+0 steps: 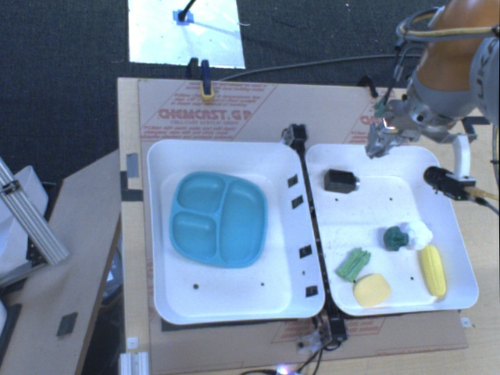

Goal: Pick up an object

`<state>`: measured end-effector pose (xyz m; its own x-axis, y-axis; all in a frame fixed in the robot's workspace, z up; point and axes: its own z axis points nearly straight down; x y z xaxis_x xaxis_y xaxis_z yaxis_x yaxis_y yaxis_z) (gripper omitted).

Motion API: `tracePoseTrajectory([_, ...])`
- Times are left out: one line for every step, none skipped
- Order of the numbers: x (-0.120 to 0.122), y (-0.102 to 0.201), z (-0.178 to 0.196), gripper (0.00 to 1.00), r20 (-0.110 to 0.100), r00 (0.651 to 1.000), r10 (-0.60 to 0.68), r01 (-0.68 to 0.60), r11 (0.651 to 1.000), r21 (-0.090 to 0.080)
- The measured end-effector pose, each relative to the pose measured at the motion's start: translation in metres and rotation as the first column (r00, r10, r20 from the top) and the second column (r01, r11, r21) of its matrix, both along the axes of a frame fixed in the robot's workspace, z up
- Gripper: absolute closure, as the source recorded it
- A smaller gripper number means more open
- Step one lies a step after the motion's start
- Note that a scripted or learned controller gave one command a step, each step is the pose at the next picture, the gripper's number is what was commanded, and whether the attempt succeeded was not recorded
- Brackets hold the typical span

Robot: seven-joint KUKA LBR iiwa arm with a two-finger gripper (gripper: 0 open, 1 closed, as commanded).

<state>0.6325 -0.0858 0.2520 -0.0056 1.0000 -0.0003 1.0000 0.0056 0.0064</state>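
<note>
Black block [341, 180] in right bin [461, 264], pincer [378, 148] above far rim (its state unclear)

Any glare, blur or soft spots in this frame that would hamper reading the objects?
Camera view: even, bright lighting; the white bins are near blown-out, and the pale sheet up top glares. The gripper looks slightly soft; the corn cob and black block read clearly.

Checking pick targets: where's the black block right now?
In the camera view, the black block sits in the right bin, near its upper-left corner beside the divider, just below and left of the end effector, apart from the toys clustered lower down.
</note>
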Motion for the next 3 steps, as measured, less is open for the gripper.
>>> tracePoseTrajectory([-0.022,0.046,0.003,1.0,-0.006,1.0,0.002,-0.002,1.0,0.001])
tracePoseTrajectory([-0.042,0.106,-0.007,1.0,-0.006,1.0,0.004,-0.004,1.0,0.002])
tracePoseTrajectory([-0.065,0.155,-0.018,1.0,-0.008,1.0,0.004,-0.004,1.0,0.002])
